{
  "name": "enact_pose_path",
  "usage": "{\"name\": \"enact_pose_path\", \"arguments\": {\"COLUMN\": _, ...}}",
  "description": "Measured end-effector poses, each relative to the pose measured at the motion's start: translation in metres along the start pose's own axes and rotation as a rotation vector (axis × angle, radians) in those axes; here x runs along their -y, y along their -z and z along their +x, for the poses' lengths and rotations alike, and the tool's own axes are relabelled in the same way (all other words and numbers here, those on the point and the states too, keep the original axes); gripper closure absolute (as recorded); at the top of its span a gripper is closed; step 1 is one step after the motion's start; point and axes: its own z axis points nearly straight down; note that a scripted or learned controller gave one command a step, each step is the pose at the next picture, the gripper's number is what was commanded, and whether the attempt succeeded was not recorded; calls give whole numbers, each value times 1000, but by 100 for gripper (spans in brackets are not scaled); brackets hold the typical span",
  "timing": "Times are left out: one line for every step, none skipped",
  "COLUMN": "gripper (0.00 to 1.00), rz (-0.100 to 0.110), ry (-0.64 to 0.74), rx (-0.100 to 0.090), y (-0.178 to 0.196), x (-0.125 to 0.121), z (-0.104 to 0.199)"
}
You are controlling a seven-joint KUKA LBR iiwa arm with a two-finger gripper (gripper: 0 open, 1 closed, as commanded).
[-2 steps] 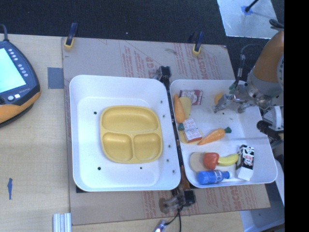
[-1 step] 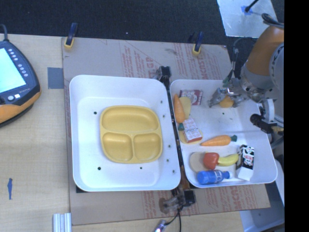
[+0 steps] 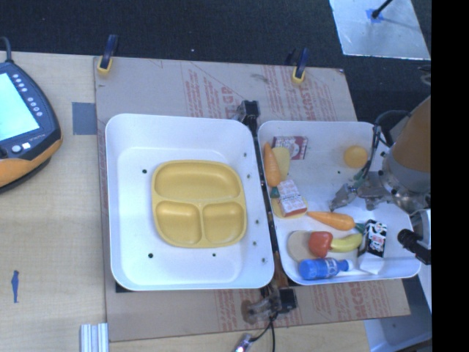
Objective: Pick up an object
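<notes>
A light wooden bench is being covered across its middle by a brown cardboard sheet printed with red lettering, and the sheet is being held at its far edge by two clamps with blue handles, one at the left corner and one further right. Two shallow white bins are being carried side by side on the cardboard, the left bin touching the right bin along their shared edge. A handheld control pendant with a lit screen is being supported at the bench's left edge. A grey tape patch is being shown beside the sheet.
</notes>
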Motion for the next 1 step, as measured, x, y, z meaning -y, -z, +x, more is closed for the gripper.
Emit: {"name": "enact_pose_path", "arguments": {"gripper": 0, "rz": -2, "ry": 1, "rx": -1, "y": -6, "x": -93, "z": 44}}
